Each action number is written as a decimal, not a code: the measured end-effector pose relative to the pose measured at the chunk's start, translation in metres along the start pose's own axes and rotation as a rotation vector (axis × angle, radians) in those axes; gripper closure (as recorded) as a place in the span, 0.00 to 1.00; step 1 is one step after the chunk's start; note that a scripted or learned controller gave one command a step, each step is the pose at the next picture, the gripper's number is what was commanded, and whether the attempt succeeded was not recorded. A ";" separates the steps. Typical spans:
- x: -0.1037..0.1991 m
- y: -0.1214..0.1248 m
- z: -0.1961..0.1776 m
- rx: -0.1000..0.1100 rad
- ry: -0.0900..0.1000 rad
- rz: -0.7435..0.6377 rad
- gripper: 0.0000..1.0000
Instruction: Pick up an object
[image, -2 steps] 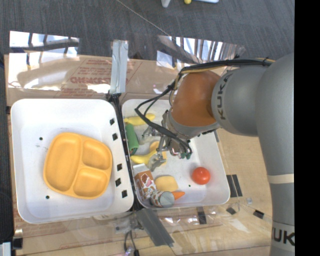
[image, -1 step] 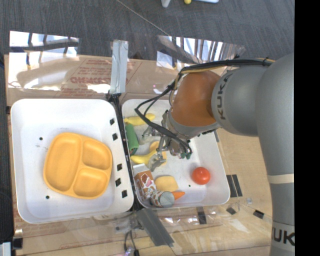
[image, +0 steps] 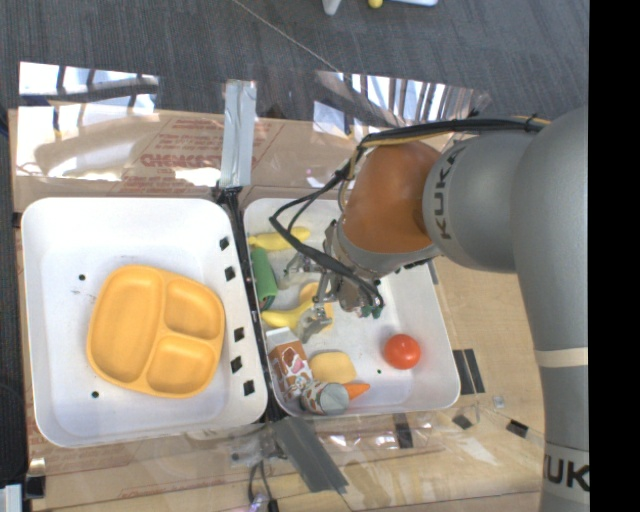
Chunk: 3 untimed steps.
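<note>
1. In the camera view, the end effector (image: 325, 305) is low inside the right bin (image: 432, 345), over the left half of it. Its metal parts are mixed with the things under it, so I cannot tell how far it is open, and I cannot tell if it has hold of anything.
2. The grey arm (image: 510, 190) comes in from the right, and its orange band (image: 385, 200) is just above the end effector and hides the far part of the right bin.
3. A yellow banana (image: 285, 315) lies just beside the end effector, on its left and a little below; if they touch, I cannot tell.
4. A green object (image: 264, 275) lies along the left wall of the right bin, and another yellow piece (image: 272, 240) is at its far end.
5. A red tomato (image: 402, 350) rests apart on the right side of this bin.
6. Near the front wall are a printed can (image: 290, 370), a pale yellow block (image: 335, 367) and a small orange carrot (image: 355, 391), close together.
7. The left bin (image: 50, 250) carries a yellow divided plate (image: 155, 330), lying flat with three compartments.
8. Both bins stand side by side on the counter (image: 480, 300).
</note>
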<state>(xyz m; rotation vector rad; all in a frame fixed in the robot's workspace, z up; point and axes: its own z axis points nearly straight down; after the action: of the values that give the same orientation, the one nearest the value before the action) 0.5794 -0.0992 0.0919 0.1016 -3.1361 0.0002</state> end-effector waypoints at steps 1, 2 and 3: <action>-0.001 0.001 -0.011 0.000 -0.002 -0.006 1.00; -0.038 0.012 -0.119 0.002 -0.016 0.088 1.00; -0.070 -0.031 -0.141 0.002 -0.008 0.087 1.00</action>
<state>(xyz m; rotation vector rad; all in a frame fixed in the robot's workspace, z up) 0.6516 -0.1256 0.2322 -0.0349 -3.1459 0.0026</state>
